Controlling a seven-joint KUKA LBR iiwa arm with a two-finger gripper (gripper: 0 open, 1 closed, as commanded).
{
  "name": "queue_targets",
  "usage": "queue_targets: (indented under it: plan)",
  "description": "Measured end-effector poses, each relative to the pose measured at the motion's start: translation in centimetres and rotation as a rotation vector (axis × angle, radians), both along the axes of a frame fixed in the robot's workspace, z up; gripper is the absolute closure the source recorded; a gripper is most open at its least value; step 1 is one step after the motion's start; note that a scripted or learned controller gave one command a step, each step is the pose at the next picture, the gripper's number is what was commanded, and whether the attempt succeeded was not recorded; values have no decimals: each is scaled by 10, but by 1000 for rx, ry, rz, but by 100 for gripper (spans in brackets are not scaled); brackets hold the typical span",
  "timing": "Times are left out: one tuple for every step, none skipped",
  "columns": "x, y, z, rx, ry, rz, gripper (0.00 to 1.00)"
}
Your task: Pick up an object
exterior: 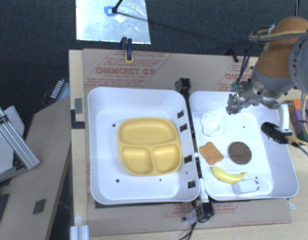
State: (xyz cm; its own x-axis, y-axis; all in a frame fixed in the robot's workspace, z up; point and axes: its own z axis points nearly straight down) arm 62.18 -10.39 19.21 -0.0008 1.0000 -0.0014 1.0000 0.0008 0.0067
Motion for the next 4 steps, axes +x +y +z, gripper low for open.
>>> queue_targets:
  plan:
    - [1,0,33,0,1,3,100]
    - [-21,41,42,3,5,7,100]
    - [-36,90,33,4,7,8,100]
    - [-61,136,43,4,7,9,100]
